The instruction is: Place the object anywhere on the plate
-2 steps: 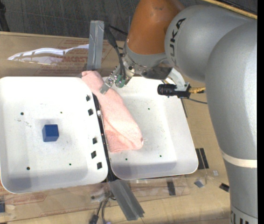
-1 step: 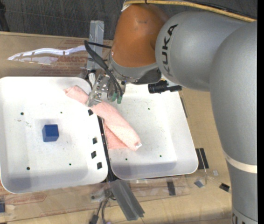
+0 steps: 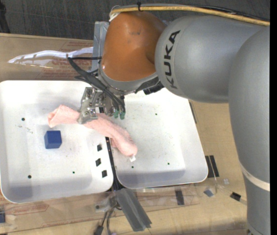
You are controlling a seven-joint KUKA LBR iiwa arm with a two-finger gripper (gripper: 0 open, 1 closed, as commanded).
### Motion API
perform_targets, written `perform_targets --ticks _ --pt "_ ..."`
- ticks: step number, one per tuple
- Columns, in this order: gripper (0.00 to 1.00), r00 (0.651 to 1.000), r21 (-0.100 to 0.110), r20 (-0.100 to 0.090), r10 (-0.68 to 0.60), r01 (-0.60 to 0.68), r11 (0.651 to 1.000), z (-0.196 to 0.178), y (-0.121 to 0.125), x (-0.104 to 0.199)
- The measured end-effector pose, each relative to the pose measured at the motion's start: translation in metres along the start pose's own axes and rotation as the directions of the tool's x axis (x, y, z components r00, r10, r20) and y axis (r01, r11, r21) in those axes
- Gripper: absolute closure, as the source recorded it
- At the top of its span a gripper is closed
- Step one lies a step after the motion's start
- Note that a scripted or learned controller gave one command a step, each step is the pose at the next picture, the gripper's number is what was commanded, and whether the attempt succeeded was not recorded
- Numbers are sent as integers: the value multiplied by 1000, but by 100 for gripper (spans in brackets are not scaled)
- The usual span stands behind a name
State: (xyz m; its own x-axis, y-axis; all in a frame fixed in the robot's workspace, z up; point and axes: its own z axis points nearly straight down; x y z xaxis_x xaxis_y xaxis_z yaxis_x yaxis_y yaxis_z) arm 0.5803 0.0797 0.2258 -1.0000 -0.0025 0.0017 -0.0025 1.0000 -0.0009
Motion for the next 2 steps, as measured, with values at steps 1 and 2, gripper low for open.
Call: perform_targets --ticks 1,2 --pt "100 1000 1 -2 -3 3 1000 -3 49 18" --pt "0 1000 1 -2 -2 2 1000 -3 48 18"
